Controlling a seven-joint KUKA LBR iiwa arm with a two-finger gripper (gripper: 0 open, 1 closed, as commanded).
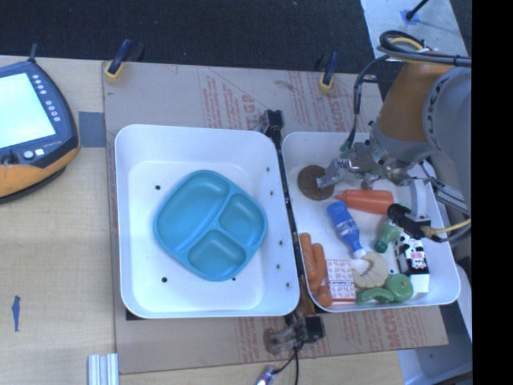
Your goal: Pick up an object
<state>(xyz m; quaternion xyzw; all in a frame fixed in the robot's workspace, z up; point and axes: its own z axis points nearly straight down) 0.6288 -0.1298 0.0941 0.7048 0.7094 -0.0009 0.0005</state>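
Left bin (128,215), centre of frame: one blue divided plate (211,224) lying flat. Right bin (446,291), right of frame, is crowded: a brown disc (311,182) at its upper left, an orange carrot (367,201) lying crosswise, a blue bottle (345,227) tilted below it, two orange sausages (313,265) along the left wall, a small printed card (341,280), a beige biscuit-like piece (370,273), a green ring (386,290) and a black-and-white carton (416,258). The gripper (346,169) sits low over the upper part of this bin, between disc and carrot; whether its jaws are wide or closed cannot be told. A handheld pendant (28,131) rests on the bench (56,295) at upper left.
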